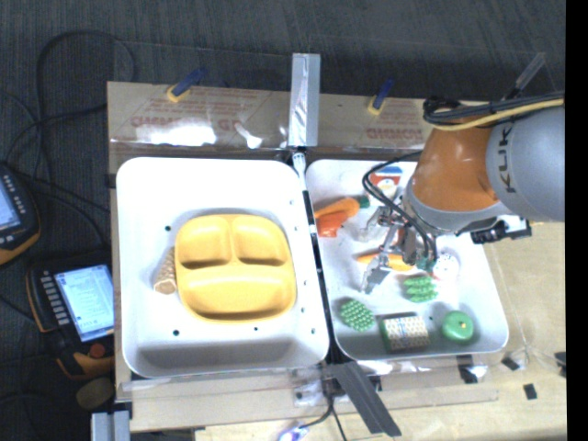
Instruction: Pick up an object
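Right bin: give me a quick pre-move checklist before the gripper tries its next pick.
1. Gripper positioned over the right bin: ok.
2. Object between the fingers: cannot tell, clutter sits directly beneath.
3. Pick candidates free at the near side, green apple, green bumpy toy, speckled block: ok.
4. Space around the gripper: not ok, an orange-yellow item and green piece crowd it.
5. Orange carrot-like toy by the divider wall: not ok for an easy grasp.
6. Left bin's yellow tray out of the path: ok.
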### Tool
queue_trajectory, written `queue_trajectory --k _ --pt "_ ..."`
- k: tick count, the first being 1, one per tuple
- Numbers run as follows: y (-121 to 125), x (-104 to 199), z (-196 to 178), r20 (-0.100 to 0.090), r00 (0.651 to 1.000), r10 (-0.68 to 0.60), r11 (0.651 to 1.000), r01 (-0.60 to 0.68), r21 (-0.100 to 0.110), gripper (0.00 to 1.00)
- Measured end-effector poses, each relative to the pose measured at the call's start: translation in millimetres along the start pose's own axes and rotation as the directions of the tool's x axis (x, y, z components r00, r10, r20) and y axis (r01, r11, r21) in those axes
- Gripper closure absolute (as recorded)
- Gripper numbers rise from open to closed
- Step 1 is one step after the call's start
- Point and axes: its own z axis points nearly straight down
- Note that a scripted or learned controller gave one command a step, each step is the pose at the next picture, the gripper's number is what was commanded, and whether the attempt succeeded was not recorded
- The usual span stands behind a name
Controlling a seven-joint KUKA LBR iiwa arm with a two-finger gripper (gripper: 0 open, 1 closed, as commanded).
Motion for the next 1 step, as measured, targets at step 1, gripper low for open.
queue_trajectory --k 1 --pt "5.7 -6.5 11.2 -0.010 0.999 -0.034 0.999 0.034 0.002 0.00"
